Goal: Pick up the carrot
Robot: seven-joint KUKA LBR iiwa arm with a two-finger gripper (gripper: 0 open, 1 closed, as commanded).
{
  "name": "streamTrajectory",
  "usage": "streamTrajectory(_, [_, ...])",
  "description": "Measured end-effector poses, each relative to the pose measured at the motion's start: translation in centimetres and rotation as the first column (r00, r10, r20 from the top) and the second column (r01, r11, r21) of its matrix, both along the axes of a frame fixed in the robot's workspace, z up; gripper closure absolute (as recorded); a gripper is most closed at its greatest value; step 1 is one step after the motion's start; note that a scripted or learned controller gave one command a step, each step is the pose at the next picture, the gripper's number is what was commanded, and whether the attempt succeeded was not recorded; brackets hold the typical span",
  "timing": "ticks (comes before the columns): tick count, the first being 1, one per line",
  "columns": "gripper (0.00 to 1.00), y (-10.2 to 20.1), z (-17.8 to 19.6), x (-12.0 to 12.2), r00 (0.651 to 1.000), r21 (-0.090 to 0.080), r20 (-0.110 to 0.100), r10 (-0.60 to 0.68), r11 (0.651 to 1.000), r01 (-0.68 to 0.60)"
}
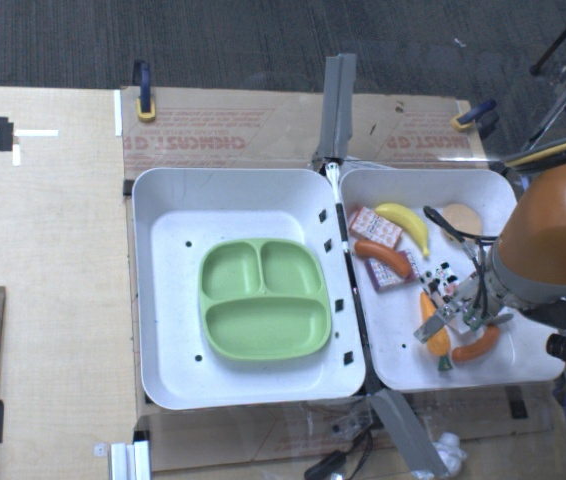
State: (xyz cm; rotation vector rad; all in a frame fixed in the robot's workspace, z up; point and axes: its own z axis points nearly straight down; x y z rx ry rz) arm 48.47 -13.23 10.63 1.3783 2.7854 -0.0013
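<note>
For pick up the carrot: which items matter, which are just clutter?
Job: carrot, gripper over it.
Clutter: banana, two sausages, snack packet, green divided plate, tan disc.

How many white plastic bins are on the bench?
2. The left white plastic bin holds a green divided plate; the right white plastic bin, touching it, holds toy food.

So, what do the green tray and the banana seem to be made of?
Green tray: probably moulded plastic, matte to slightly satin; it has one even colour, rounded compartments and soft highlights. Banana: likely a plastic toy, smooth; its yellow is uniform and unmarked, though the view is too small to be sure.
</note>
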Motion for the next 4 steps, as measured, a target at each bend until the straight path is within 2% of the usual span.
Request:
streamTrajectory(1, [1.0, -0.3, 1.5, 0.7, 1.0, -0.008, 0.026, -0.004, 1.0, 0.004])
streamTrajectory(2, [0.0, -0.2, 1.4, 0.7, 1.0, -0.007, 0.025, -0.002, 1.0, 0.002])
streamTrajectory(3, [0.0, -0.7, -1.5, -0.7, 0.945, 0.016, -0.029, 0.326, 0.945, -0.326])
streamTrajectory(4, [0.0, -2.8, 9.9, -0.2, 1.0, 0.015, -0.029, -0.004, 1.0, 0.004])
